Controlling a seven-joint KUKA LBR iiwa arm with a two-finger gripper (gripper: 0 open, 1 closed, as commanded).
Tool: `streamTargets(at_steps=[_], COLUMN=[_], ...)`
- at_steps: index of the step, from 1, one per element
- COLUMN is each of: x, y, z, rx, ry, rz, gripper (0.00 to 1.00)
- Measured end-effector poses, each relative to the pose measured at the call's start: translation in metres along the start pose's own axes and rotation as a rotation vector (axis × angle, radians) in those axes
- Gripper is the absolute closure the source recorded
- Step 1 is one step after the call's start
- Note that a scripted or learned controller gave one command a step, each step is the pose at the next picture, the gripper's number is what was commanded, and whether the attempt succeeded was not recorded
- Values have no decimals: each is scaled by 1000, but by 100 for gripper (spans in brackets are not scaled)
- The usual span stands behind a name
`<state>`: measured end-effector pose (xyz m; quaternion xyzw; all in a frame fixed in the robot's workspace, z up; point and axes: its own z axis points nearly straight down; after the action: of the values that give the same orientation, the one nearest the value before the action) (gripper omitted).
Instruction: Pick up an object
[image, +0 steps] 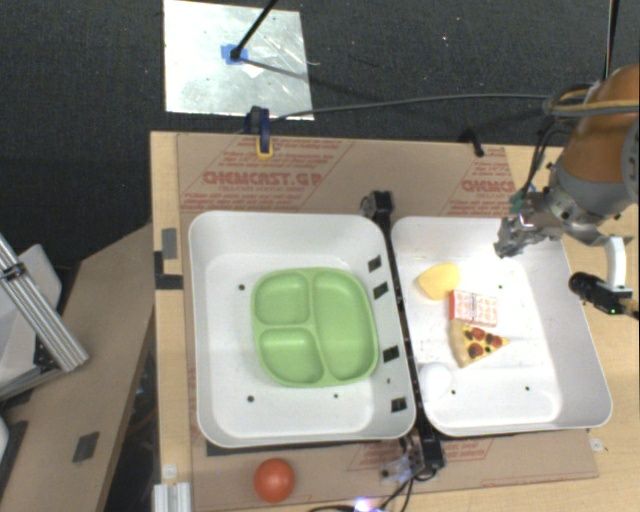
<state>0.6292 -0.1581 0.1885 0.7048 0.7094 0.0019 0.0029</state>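
Observation:
The right bin holds a pale yellow rounded piece, a small red-and-white box and a toy pizza slice, lying close together left of its middle. My gripper hangs over the bin's far right part, above and to the right of the yellow piece, with nothing visible between its fingers. The orange-banded wrist rises behind it at the right edge.
A green divided tray lies in the left bin. An orange ball rests on the bench in front of that bin. Black clips run along the seam between the bins. A foil sheet lies at the back.

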Motion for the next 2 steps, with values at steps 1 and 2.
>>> streamTargets(at_steps=[1, 2], x=[6, 53], y=[4, 11], z=[-47, -47], rx=[-1, 4], ry=[0, 2], rz=[-1, -2], gripper=[100, 100])
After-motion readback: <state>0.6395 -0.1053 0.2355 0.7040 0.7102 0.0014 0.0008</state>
